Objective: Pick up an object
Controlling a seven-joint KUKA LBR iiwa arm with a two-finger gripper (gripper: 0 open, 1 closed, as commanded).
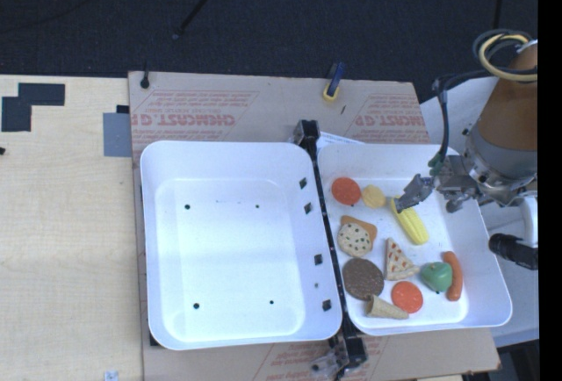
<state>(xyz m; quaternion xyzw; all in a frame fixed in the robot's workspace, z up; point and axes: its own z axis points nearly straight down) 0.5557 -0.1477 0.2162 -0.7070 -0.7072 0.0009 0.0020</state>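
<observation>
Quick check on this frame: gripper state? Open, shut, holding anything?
Gripper: cannot be told; it sits low in the right bin, just above the upper end of the corn cob.

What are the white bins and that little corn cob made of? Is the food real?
The bins look like moulded plastic: smooth, slightly glossy white walls with rounded corners. The corn cob looks like toy plastic too, a flat, even yellow, so probably not real food. The board under the bins looks like brown cardboard with printed red lettering.
</observation>
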